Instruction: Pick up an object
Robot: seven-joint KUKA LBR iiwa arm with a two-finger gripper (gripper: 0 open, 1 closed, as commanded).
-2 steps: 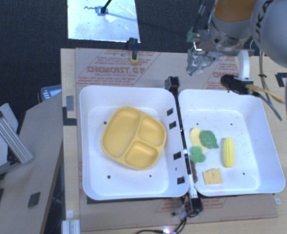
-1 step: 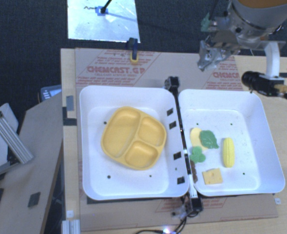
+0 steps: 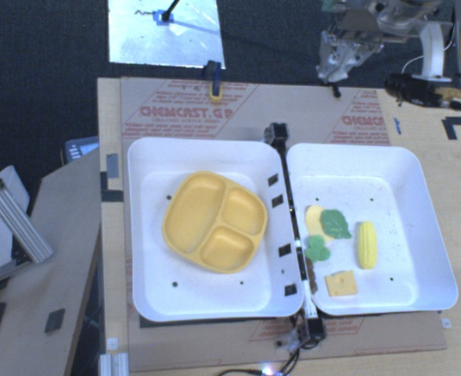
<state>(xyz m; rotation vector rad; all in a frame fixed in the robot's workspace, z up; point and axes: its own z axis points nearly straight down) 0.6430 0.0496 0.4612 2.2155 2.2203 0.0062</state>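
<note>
The gripper [image 3: 333, 67] hangs beyond the right bin [image 3: 418, 171]; finger state unclear; the corn [image 3: 366, 244] lies well nearer the camera, long axis front-to-back.

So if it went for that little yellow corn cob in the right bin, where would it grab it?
Probably across the middle of the corn cob, coming straight down from above. It lies flat and its long axis runs up and down in the camera view, so fingers closing on its long sides would meet its narrow width. There is bare floor of the right bin on both sides. The gripper is high above the bench.
</note>
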